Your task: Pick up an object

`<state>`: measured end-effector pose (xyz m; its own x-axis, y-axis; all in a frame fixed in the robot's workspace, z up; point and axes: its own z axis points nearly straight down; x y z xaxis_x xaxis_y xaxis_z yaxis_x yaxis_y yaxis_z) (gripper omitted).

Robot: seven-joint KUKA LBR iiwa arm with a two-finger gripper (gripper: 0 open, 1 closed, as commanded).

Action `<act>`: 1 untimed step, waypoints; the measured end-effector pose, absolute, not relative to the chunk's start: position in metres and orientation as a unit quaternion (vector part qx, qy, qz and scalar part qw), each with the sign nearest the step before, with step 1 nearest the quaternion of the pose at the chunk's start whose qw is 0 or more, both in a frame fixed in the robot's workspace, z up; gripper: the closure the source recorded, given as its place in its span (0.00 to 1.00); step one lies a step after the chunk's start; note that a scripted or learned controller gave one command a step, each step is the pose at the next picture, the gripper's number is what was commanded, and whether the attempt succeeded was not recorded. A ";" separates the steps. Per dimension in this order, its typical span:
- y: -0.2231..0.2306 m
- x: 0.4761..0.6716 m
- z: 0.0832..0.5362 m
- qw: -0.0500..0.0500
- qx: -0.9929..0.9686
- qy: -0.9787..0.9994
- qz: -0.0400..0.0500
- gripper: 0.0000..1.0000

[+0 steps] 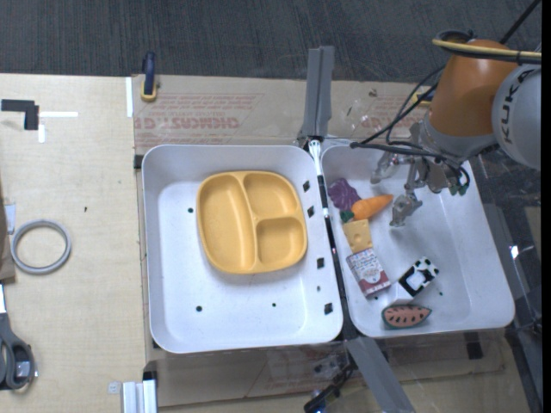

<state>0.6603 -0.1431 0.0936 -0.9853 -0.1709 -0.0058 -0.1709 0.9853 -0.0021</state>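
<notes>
My gripper [394, 189] hangs over the upper part of the right bin [482, 274], its fingers [403, 208] open with nothing between them. Just left of the lower fingertip lies an orange carrot [372, 206], close to it but not held. A purple grape bunch [343, 194] lies left of the carrot, with a yellow cheese wedge [356, 231] below it. Further down are a red and white packet [368, 272], a black and white toy [419, 277] and a watermelon slice [405, 316].
The left bin [172, 299] holds a yellow divided plate [252, 221]. A grey post [319, 93] rises behind the wall between the bins. On the bench at the left lie a tape roll [39, 246] and scissors [13, 364]. Cables [387, 136] trail near the wrist.
</notes>
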 end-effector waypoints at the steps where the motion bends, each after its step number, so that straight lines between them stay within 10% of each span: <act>1: -0.137 0.639 0.093 0.002 0.181 0.983 0.000 0.00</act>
